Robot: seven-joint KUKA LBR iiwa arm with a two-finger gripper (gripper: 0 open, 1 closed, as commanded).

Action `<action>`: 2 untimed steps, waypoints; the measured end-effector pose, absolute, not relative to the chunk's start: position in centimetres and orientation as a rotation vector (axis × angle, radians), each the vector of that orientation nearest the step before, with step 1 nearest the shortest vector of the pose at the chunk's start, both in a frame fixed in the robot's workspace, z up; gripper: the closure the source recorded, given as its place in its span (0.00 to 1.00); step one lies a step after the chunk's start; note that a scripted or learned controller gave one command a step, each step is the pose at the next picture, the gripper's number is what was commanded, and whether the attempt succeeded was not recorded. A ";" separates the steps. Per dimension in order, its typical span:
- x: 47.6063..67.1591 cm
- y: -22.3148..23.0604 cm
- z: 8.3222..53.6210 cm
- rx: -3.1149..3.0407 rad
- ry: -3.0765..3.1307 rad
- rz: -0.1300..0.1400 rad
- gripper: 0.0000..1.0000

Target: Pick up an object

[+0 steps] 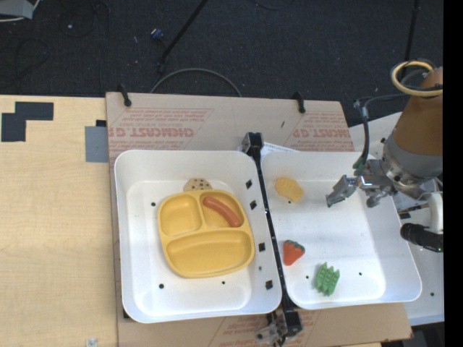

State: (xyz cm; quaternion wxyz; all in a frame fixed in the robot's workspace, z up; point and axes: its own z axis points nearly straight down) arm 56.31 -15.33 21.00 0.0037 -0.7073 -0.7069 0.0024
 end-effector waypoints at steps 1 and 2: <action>55.2 -15.5 15.3 -2.216 -2.215 0.007 0.00; 54.7 -16.3 10.3 -2.217 -2.215 0.006 0.00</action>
